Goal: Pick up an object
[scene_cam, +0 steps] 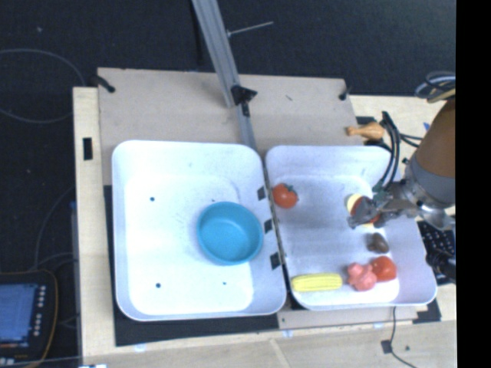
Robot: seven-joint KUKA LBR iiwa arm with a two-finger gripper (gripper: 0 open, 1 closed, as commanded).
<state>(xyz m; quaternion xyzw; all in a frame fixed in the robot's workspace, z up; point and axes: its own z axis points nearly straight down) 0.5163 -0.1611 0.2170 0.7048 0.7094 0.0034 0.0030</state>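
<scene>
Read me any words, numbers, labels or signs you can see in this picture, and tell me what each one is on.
No text can be read anywhere.
The lit blue screen at the lower left shows faint marks, too small and blurred to read.
The blue bowl, the tomato, the corn cob, the two white bins and the gripper carry no visible lettering.

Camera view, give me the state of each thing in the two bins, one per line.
Blue bowl: upright, left bin.
Tomato: loose, right bin.
Corn: lying flat.
Pink toy: touching red toy.
Brown piece: loose.
Yellow piece: beside gripper.
</scene>
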